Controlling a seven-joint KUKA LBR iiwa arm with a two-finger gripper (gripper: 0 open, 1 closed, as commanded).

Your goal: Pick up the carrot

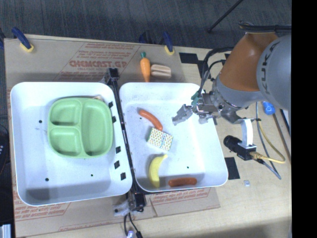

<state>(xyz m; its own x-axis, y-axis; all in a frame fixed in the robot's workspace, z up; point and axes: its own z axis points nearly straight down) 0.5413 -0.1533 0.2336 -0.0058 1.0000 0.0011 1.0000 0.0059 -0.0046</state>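
Nearest the camera, along the front wall of the right bin [214, 157], a reddish sausage [182, 182] lies flat, with a yellow banana [156, 169] just to its left, curving up toward the bin's middle. Above the banana sits a small box with a yellow and blue pattern [160, 139], tilted like a diamond, and above that an orange-red hot dog [150, 118] lies at a slant. The gripper [181, 115] hangs over the right bin's upper right part, to the right of the hot dog and apart from it; its fingers stand a little apart with nothing between them. The grey arm with its orange band [247, 63] reaches in over the right bin's right wall. The carrot [144, 67], orange with a green top, lies outside on the cardboard just behind the right bin's back wall, touching a tan wooden block [161, 72] on its right. The left bin [20, 148] holds a green divided plate [81, 127].
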